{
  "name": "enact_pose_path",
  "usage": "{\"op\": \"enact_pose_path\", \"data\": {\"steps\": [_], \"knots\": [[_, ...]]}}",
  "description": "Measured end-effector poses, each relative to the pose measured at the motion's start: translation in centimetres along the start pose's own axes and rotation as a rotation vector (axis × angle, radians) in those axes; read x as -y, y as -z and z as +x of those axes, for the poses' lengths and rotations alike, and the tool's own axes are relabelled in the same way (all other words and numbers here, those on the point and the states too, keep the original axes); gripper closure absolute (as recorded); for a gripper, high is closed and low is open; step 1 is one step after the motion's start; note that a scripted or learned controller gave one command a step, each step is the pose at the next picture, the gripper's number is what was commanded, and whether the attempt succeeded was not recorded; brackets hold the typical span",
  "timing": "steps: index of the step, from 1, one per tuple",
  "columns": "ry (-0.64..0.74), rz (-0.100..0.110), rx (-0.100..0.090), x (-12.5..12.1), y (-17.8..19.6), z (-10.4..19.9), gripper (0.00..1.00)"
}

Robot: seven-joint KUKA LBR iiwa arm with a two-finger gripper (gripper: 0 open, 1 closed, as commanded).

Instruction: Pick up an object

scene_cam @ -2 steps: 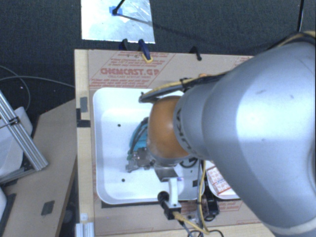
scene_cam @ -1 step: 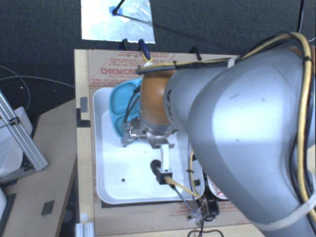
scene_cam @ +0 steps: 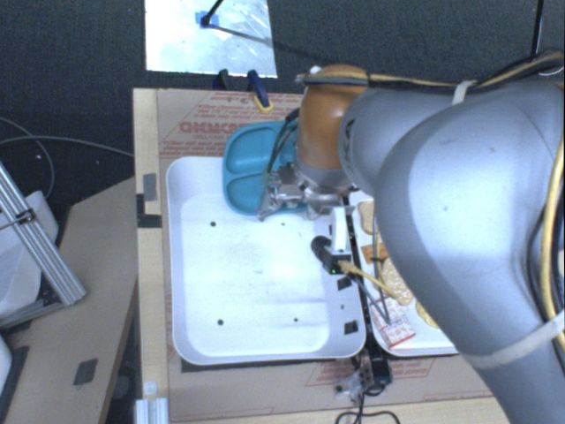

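Note:
A blue, two-lobed plastic object (scene_cam: pixel 247 162) lies at the far edge of the left white bin (scene_cam: pixel 238 325), partly over its rim. My gripper (scene_cam: pixel 281 200) hangs at the blue object's near right side, touching or just over its lower edge. The orange wrist band sits right above it. The wrist hides the right part of the blue object. Nothing can be seen held between the fingers.
The big grey arm covers most of the right bin (scene_cam: pixel 415 350). A tan, patterned item (scene_cam: pixel 393 281) and a red-and-white packet (scene_cam: pixel 397 332) peek out beneath it. A shiny sheet (scene_cam: pixel 207 25) lies beyond the cardboard base (scene_cam: pixel 194 122), with a blue clamp (scene_cam: pixel 259 91) at its edge.

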State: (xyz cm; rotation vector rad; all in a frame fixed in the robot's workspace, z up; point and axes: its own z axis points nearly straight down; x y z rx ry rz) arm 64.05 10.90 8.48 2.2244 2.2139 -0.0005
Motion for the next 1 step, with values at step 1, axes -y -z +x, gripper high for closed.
{"op": "enact_pose_path", "data": {"steps": [1], "knots": [[0.001, -0.014, 0.0, -3.25, 10.74, -6.13, 0.0]]}}
